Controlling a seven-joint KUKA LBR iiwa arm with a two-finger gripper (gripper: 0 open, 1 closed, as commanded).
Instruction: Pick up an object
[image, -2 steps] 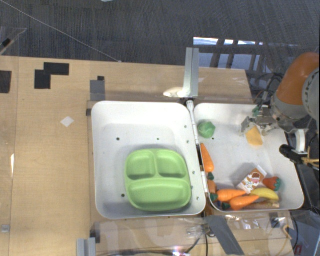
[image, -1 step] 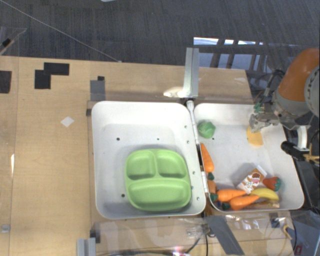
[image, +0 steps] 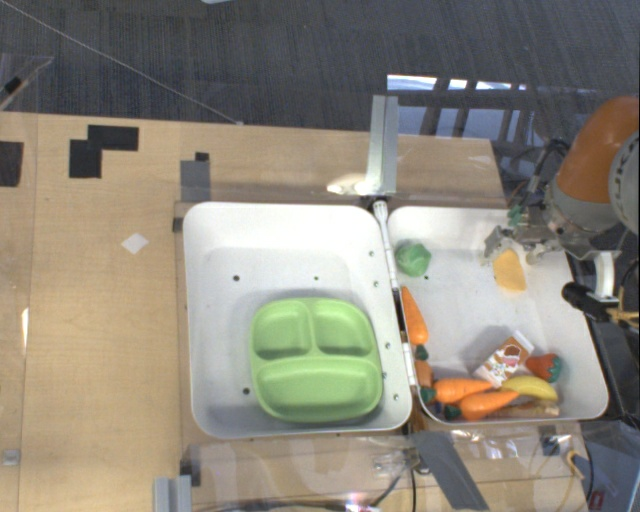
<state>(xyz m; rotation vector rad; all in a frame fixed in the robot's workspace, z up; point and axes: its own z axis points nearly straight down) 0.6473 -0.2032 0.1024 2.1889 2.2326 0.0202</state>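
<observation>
Gripper (image: 518, 243) of the grey arm, below the orange band (image: 590, 150), hung over the far right corner of the shallow white right-hand bin (image: 455, 232). Whether it was parted or closed could not be told. A pale yellow-orange wedge-shaped toy (image: 510, 271) lay in that same corner of the bin, just under the gripper; whether the two touched was unclear. A round, crinkled green toy vegetable (image: 412, 258) sat at the far left of the bin, by its left wall. A long orange plastic carrot (image: 413, 318) lay along that left wall, further toward the bin's near side. Along the bin's near wall lay a cluster: two more orange carrots (image: 475, 396), a yellow toy banana (image: 530, 388), a small white-and-red carton (image: 503, 362) tilted on top, and a small red-orange piece (image: 543, 366) at its right end. Left of the right-hand bin, inside the twin white bin (image: 215, 250), rested a light green divided plastic plate (image: 315, 358).
</observation>
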